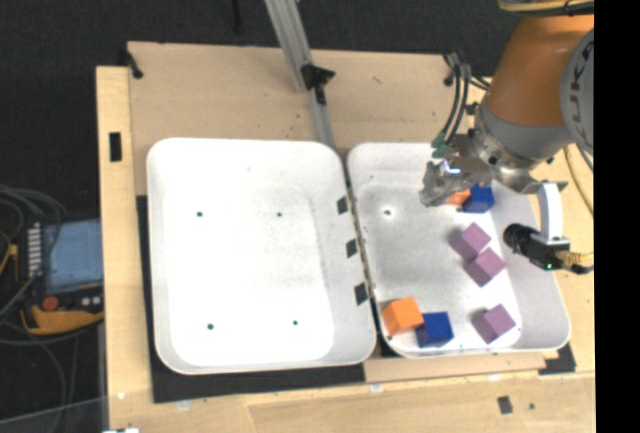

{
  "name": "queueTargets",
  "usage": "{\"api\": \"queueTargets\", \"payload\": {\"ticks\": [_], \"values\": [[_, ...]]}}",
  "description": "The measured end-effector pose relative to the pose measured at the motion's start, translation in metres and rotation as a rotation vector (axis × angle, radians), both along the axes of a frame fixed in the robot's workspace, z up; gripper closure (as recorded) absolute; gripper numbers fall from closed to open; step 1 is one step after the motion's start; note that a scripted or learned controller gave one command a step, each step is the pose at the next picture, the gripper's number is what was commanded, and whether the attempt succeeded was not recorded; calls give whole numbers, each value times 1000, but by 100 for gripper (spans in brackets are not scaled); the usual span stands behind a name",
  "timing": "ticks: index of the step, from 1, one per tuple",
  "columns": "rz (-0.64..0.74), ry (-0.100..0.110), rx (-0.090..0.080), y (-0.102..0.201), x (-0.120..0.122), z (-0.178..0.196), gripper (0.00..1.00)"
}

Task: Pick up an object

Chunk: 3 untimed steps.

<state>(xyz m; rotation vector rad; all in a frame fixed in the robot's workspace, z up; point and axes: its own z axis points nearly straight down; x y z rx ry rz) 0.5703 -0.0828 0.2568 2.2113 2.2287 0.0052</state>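
The gripper [441,185] is low near the back edge of the right bin [400,251], right beside a blue block [480,199] and a small orange block [459,200]. I cannot tell what it has. The two blocks touch, so it might push one away and grab nothing.

This place looks like a robotics laboratory. A plywood bench [200,101] stands on a dark carpet floor and carries two shallow white bins [250,251] side by side. An aluminium pole [285,21] rises from the bench. At the left, a control pendant [65,271] lies among loose cables [30,211]. A grey and orange industrial arm [535,81] reaches in.
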Motion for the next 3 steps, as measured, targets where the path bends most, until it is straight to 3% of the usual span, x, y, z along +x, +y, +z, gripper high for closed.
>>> {"api": "queueTargets", "payload": {"ticks": [3], "values": [[0, 4, 0, 157, 14, -9, 100]]}}
